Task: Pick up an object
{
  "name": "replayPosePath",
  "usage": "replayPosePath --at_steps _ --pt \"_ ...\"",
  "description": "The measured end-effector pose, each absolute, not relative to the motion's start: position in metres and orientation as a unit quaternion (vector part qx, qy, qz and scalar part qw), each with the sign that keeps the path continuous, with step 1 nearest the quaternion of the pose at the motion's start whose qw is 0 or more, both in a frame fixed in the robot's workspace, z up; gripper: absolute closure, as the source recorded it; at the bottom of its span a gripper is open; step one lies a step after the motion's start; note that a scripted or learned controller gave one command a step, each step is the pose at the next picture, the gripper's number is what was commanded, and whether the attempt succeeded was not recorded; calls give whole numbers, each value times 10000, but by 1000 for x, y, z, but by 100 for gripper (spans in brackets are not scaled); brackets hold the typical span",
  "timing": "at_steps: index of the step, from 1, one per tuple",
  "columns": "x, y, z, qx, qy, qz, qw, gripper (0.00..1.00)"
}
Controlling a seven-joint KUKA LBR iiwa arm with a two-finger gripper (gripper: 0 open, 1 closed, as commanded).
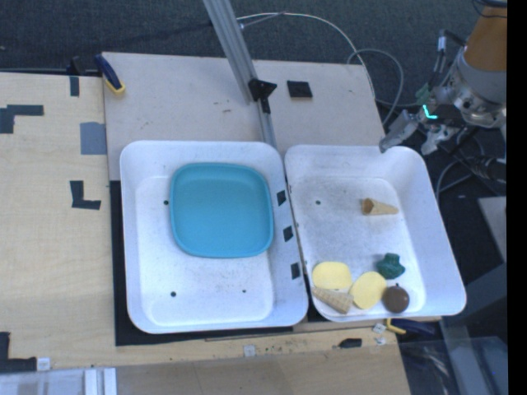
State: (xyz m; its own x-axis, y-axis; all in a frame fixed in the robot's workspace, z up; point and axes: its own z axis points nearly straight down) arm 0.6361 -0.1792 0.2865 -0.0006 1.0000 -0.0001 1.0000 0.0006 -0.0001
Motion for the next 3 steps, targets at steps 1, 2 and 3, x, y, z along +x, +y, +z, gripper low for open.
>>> replayPosePath --at_steps 1,2,3 --pt "636 -179 286 7069 7073 -1 0 0" --pt "643 -172 230 7068 7074 -14 -21 0" --pt "634 -167 172 7068 7074 -17 -24 0"
